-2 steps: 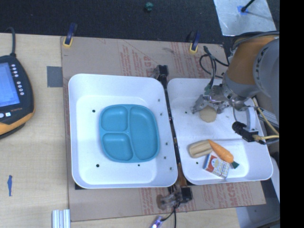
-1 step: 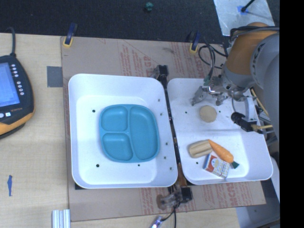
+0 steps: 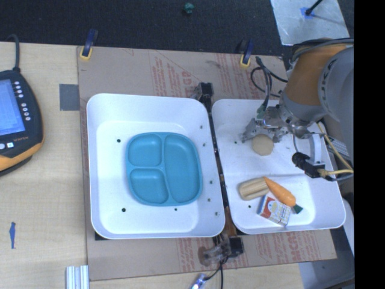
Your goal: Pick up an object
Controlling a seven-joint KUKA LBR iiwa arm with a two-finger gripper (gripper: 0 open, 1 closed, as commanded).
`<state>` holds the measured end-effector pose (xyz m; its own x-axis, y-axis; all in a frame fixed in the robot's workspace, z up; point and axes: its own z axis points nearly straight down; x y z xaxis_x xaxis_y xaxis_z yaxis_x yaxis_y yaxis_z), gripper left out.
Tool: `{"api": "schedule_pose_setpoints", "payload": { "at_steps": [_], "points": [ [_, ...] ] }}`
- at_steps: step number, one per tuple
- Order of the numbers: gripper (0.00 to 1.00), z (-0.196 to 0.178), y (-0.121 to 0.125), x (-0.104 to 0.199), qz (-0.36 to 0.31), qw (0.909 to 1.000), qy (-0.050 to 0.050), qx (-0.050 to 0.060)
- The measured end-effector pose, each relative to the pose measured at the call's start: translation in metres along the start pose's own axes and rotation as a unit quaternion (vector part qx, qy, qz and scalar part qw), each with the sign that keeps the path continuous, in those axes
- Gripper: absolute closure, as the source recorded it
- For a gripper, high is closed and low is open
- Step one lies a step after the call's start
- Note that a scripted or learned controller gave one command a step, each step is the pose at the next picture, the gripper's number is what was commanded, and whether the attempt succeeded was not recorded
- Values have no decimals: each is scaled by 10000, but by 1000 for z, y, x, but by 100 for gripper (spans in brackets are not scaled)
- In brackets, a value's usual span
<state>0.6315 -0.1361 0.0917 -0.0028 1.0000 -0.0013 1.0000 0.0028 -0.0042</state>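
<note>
— What sort of place is this?
— A robotics lab. A teach pendant (image 3: 15, 119) lies at the bench's (image 3: 42, 221) left edge, cardboard (image 3: 150, 65) is clamped down with clips (image 3: 88, 44), and two white bins (image 3: 150, 221) sit side by side
— Anything else?
— Loose cables (image 3: 264, 80) by the grey-and-orange arm (image 3: 316, 77)

The tool (image 3: 263, 131) tips are hidden where they meet the beige lump (image 3: 262, 146) just below; whether it is gripped cannot be told.
</note>
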Motion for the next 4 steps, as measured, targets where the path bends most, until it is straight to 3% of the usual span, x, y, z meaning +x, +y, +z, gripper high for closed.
{"api": "schedule_pose_setpoints", "payload": {
  "at_steps": [1, 2, 3, 4],
  "points": [
    [0, -1, 25, -3, -8, 10000, 7, -11],
    [0, 0, -4, -10, -7, 10000, 1, 0],
    [100, -11, -3, -11, -11, 10000, -2, -1],
    [100, -101, -4, 87, -10, 10000, 10, -9]
  ]
}}
